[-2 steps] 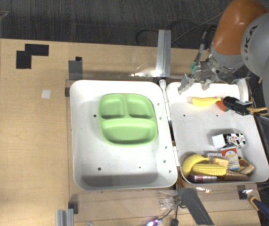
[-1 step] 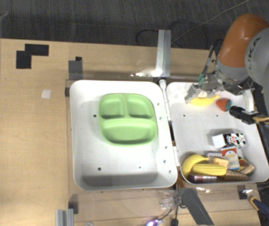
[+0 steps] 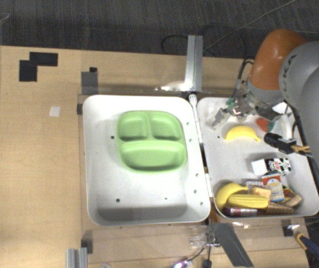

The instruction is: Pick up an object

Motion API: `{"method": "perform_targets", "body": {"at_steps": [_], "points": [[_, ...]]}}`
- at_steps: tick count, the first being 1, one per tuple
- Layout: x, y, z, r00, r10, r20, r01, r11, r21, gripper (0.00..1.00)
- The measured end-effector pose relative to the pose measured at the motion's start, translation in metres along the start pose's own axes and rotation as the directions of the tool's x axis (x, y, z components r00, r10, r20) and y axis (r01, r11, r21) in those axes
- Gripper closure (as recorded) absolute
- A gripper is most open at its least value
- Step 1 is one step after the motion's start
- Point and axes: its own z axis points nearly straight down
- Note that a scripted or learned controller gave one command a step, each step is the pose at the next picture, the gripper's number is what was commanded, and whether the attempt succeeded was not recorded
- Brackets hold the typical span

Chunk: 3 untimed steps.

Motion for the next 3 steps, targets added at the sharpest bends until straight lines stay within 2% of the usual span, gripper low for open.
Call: {"method": "perform_targets", "body": {"at_steps": [1, 2, 3], "points": [[-0.029, -0.039, 0.000, 0.996, 0.086, 0.000, -0.086, 0.996, -0.007, 0.00], [-0.028, -0.034, -0.011, 0.996, 0.084, -0.002, -0.084, 0.996, -0.015, 1.00], [-0.080, -0.056, 0.001, 0.933, -0.360, 0.005, 0.360, 0.933, -0.006, 1.00]]}}
